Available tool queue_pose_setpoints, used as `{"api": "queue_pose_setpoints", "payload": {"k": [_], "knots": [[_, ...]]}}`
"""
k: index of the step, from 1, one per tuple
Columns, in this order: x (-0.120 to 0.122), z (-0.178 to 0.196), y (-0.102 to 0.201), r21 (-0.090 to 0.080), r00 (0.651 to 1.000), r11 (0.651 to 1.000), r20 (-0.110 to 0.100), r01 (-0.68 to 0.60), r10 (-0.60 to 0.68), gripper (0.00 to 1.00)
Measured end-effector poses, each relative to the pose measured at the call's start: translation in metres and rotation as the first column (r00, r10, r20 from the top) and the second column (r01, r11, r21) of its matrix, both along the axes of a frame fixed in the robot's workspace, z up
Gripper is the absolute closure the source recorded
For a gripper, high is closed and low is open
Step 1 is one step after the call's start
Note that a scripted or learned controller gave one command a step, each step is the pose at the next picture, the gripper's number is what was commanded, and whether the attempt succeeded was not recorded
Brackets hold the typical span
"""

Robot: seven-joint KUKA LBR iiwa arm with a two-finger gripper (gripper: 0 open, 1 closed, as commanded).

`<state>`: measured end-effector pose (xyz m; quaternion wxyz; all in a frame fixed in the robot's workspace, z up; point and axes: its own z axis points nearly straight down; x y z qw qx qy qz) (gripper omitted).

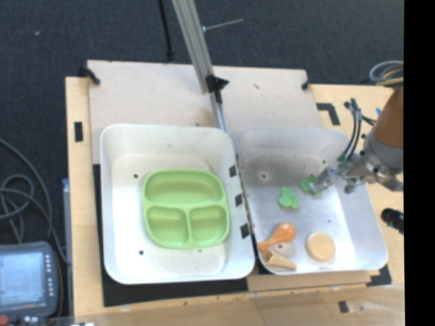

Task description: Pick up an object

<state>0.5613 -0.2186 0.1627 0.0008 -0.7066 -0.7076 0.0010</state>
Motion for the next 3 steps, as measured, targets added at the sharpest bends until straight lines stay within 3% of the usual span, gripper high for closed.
{"api": "queue_pose_setpoints", "payload": {"k": [1, 2, 3], "knots": [[-0.004, -0.049, 0.009, 0.0, 1.0, 1.0, 0.0, 0.001, -0.001, 0.0], [-0.003, -0.06, 0.008, -0.002, 1.0, 1.0, 0.005, 0.004, -0.004, 0.0], [-0.002, -0.049, 0.006, -0.003, 1.0, 1.0, 0.009, 0.008, -0.008, 1.0]]}}
